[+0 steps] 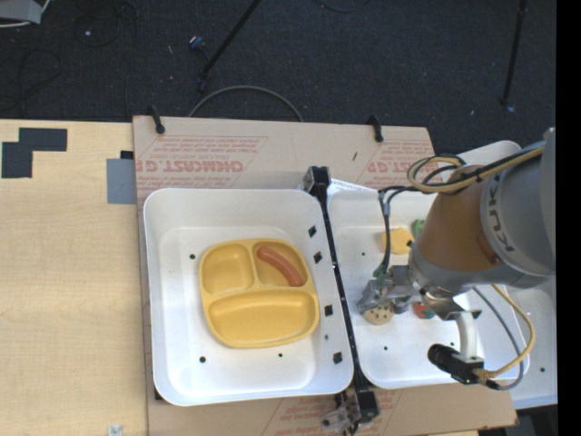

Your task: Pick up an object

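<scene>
The grey arm with its orange band (458, 230) reaches low into the right shallow white bin (399, 371). Its gripper (381, 300) sits over a small tan round object (379, 313); its grip state can't be read. Nothing appears lifted yet.

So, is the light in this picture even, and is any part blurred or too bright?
Camera view: light is fairly even; the left bin is bright white but keeps its edges; the yellow tray and sausage are sharp; small items under the gripper are soft and shaded by the arm.
</scene>
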Robot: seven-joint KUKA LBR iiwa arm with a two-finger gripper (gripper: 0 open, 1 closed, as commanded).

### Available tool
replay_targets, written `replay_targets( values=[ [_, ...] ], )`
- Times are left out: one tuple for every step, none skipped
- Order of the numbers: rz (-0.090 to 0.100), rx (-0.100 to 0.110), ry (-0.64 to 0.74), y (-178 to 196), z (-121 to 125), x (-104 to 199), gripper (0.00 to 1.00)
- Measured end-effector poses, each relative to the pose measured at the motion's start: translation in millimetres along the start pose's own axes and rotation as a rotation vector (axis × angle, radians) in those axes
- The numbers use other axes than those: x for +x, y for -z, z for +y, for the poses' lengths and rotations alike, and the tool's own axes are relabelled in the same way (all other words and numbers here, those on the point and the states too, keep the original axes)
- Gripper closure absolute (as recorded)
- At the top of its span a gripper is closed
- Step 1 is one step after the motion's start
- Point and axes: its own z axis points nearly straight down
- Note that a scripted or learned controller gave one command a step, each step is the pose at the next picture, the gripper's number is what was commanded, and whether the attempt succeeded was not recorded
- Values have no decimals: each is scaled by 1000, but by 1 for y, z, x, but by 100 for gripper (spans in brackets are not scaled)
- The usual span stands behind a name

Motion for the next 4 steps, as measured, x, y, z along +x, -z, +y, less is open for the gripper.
replay_targets(
  values=[
    [-1,-5,7,52,10,-5,100],
    [-1,-3,7,99,1,-4,100],
    [-1,-4,7,141,3,-6,100],
    [0,-1,11,147,17,42,100]
  ],
)
